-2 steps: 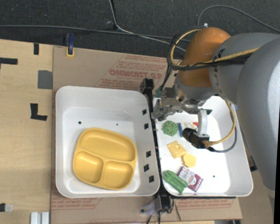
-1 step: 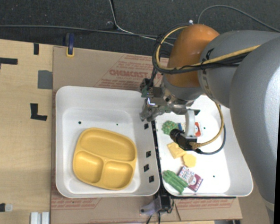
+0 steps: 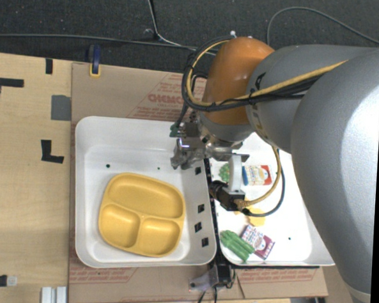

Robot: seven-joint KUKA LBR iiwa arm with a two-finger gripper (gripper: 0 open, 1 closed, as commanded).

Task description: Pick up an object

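A yellow divided plate (image 3: 141, 213) lies in the left white bin (image 3: 94, 142). In the right bin (image 3: 299, 244) are a green pea pod (image 3: 236, 245), a small pink and white packet (image 3: 259, 241), a white carton with a red label (image 3: 258, 175) and a green item (image 3: 224, 171) partly hidden by the arm. My gripper (image 3: 188, 154) hangs over the back right corner of the left bin, close to the divider between the bins and just behind the plate. I see nothing held in it.
The big grey arm with its orange band (image 3: 236, 73) covers the back of the right bin. A yellow scrap (image 3: 257, 219) lies by a looping cable. Cardboard (image 3: 116, 92) surrounds the bins, with black cables behind.
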